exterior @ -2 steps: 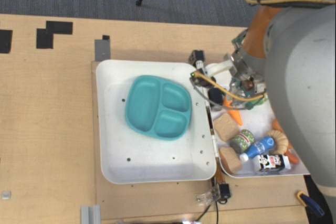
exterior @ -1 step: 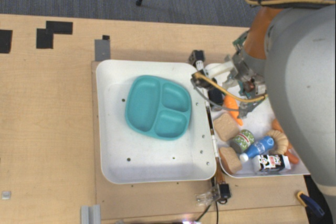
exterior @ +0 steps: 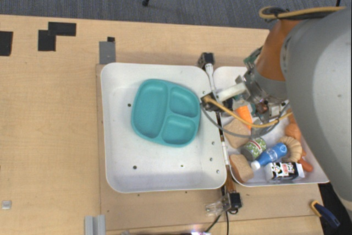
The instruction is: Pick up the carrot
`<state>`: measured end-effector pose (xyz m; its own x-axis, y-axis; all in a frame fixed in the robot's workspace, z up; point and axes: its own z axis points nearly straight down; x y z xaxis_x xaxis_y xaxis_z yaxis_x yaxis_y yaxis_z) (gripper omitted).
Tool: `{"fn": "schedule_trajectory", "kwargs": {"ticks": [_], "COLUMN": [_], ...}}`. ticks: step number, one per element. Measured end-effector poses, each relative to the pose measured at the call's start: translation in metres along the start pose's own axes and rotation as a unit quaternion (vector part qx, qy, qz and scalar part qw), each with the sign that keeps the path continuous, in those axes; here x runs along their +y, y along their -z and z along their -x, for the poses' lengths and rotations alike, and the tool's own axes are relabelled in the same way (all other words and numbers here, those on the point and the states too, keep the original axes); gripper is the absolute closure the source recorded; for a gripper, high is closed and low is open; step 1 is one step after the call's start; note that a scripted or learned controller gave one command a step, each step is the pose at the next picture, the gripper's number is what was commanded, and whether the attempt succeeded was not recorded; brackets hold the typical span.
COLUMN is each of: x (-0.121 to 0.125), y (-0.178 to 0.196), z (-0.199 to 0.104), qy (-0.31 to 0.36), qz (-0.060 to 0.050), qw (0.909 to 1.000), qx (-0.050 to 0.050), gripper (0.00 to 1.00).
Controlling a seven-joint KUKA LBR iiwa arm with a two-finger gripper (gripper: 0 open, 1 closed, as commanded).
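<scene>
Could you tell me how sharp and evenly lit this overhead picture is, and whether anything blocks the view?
In the camera view, lighting is soft and even; the teal plate casts only a faint shadow in the left bin. The arm looms large and slightly blurred, covering much of the right bin. The carrot is small but distinguishable.

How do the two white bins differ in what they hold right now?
The left bin holds a single teal divided plate; the right bin is crowded with small items, including a blue bottle and an orange piece. The arm hangs over the right bin. Both are shallow and white.
</scene>
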<state>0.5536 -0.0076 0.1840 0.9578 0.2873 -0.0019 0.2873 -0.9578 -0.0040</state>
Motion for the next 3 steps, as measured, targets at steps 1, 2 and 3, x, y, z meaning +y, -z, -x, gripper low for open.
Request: {"fn": "schedule_trajectory", "kwargs": {"ticks": [1, 2, 3], "x": [0.080, 0.078, 0.078], "y": [-0.096, -0.084, -0.083], "z": [0.010, 0.007, 0.006], "qy": [0.095, 0.097, 0.097], "qz": [0.003, 0.003, 0.004], "qw": [0.9954, 0.9952, 0.9953], "qx": [0.004, 0.006, 0.008], "gripper": [0.00, 1.00, 0.00]}}
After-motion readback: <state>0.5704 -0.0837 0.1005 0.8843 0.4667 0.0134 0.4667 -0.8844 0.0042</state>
